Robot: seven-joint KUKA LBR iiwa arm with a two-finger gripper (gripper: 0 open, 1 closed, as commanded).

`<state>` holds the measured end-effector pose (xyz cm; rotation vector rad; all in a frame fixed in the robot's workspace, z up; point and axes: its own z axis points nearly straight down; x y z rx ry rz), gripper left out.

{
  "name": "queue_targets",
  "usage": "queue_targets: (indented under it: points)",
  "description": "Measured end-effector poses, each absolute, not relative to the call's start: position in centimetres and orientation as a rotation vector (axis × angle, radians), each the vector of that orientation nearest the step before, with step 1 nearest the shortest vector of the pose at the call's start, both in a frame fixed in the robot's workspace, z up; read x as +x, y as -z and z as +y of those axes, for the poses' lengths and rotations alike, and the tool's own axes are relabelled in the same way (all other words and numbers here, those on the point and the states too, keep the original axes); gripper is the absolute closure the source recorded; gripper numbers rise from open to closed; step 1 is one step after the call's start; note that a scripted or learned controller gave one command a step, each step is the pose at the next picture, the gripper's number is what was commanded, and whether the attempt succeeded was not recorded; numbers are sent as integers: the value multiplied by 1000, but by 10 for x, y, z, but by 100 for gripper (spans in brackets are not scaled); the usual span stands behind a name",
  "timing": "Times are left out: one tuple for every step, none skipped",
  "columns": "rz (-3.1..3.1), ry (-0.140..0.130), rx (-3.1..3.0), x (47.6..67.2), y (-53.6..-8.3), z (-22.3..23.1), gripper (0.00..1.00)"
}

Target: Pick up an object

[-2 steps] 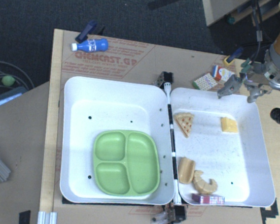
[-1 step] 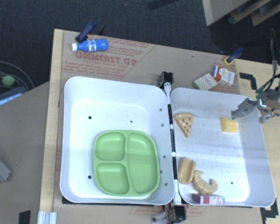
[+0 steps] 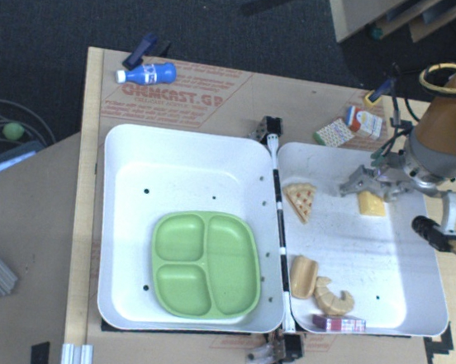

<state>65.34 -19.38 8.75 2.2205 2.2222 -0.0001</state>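
The arm (image 3: 453, 115) reaches in from the right, its orange band up near the top corner, and the gripper (image 3: 375, 181) hangs low over the far part of the right bin (image 3: 414, 285). Its grey fingers (image 3: 354, 184) splay out to the left, and from this angle it is hard to say how far apart they stand; nothing shows between them. Right beside the gripper, just below it, sits a yellow block (image 3: 372, 205) on the bin floor, touching or nearly touching the metal, but not visibly pinched.

Further left in the same bin lies a waffle wedge (image 3: 300, 201), close to the wall shared with the other bin. Down at the near end there is a bread slice (image 3: 304, 277), with a croissant (image 3: 334, 298) curled just beside it, and a small pink and white packet (image 3: 340, 323) against the near rim.

The left bin (image 3: 125, 205) holds a green divided plate (image 3: 204, 264), lying flat towards its near side.

Out on the bench (image 3: 78, 241), beyond the left bin, a blue and white bottle (image 3: 147, 74) lies on its side, and beyond the right bin a few small boxes (image 3: 347, 128) sit together.
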Motion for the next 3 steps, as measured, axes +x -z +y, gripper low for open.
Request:
queue_targets:
  points:
    - [2220, -2, 2216, 654, -99, -194, 100]
    - [2220, 1, 2221, 621, -144, -225, 100]
    - [2222, 1, 2222, 621, -143, -224, 0]
